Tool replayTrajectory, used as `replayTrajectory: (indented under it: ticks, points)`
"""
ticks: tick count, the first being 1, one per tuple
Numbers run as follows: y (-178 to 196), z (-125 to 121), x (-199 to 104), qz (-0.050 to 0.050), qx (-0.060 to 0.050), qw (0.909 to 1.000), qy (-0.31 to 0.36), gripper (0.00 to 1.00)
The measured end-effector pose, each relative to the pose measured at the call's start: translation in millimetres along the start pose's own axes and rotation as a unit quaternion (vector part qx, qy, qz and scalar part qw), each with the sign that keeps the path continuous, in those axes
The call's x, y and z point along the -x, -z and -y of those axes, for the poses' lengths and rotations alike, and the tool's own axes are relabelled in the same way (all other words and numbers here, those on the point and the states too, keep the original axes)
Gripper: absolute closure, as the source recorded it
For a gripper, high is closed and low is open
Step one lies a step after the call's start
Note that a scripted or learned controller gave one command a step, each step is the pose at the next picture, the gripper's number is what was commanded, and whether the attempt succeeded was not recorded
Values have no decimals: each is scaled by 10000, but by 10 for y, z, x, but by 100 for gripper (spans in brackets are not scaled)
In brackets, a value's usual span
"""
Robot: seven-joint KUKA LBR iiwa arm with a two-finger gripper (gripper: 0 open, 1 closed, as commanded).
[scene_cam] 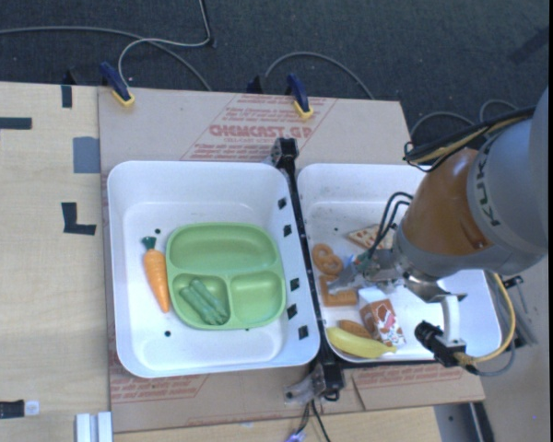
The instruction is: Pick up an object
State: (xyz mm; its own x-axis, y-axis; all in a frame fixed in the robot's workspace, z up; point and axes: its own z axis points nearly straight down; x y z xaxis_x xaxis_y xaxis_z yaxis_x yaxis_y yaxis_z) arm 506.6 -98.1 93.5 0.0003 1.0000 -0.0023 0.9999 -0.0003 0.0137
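Observation:
The right bin [350,187] holds a pretzel [329,259], a brown toast-like piece [339,294], a tan triangular cracker [361,238], a yellow banana [359,343], a small sausage [349,326] and a white-and-brown packet [381,319]. My gripper [363,272] hangs low over this bin's middle, just right of the pretzel and above the toast-like piece. The grey and orange arm [461,215] hides the bin's right half. Nothing is visibly held.
The left bin [129,191] carries a green divided tray [227,251] with green beans [203,301] in one compartment, and an orange carrot [157,279] lies beside the tray's left edge. A black divider [295,238] separates the bins. Cables run behind the bench.

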Motion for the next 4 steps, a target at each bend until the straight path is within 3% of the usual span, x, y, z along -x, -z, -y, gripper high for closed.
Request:
replayTrajectory:
  ticks: [1, 2, 3, 4]
  points:
    - [-25, -610, 94, -14, -15, 10000, 8, 0]
    - [-45, 189, 226, -12, -11, 10000, 3, 0]
    - [-22, -642, -47, -8, -8, 10000, 5, 0]
    - [-37, 197, 218, -8, -22, 10000, -2, 0]
